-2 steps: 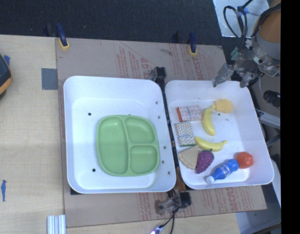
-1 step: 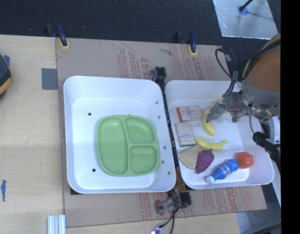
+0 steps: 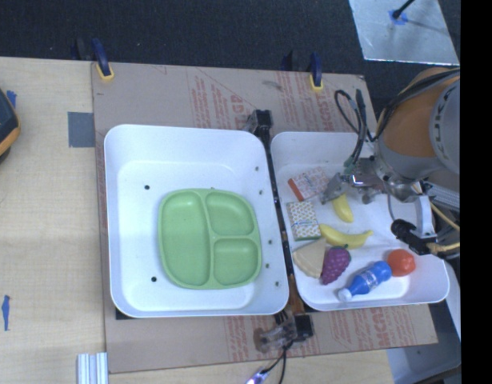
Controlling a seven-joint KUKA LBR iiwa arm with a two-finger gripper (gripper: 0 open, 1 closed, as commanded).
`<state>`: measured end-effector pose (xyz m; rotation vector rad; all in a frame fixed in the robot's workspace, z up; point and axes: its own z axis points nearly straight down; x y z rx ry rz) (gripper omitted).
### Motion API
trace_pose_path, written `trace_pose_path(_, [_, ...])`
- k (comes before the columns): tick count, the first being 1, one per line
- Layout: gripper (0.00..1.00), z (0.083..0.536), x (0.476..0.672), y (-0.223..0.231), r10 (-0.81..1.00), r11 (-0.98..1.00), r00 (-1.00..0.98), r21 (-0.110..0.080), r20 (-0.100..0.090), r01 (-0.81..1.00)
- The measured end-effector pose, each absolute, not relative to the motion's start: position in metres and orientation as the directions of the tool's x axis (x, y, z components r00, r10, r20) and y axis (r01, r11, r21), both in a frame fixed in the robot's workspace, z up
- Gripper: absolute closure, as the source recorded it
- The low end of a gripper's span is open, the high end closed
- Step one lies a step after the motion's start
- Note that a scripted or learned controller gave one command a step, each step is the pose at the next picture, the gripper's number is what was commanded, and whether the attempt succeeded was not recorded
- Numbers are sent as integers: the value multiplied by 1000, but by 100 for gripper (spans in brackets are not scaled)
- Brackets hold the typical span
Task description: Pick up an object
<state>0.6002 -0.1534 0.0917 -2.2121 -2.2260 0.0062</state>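
The right bin (image 3: 434, 294) holds several toy items. Among them are a small yellow piece (image 3: 342, 208), a banana (image 3: 346, 236), purple grapes (image 3: 335, 264), a blue bottle (image 3: 364, 282) and a red tomato (image 3: 401, 262). A checkered box (image 3: 303, 219), a red-and-white packet (image 3: 308, 183) and a beige slice (image 3: 308, 258) lie toward the bin's left side. My gripper (image 3: 350, 190) hangs low over the bin's upper middle, just above the small yellow piece. It is open, its fingers spread, and nothing shows between them.
The left bin (image 3: 126, 154) holds a green divided plate (image 3: 208, 238). The arm's grey body with its orange band (image 3: 414, 130) and cables overhang the right bin's upper right. A black clamp (image 3: 262, 121) sits where the bins meet at the back.
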Motion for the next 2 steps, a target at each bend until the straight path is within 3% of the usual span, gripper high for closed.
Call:
trace_pose_path(1, [100, 102, 600, -154, 1000, 9, -9, -7, -1, 1000])
trace_pose_path(2, [100, 192, 586, -58, 1000, 7, -7, -2, 0, 1000])
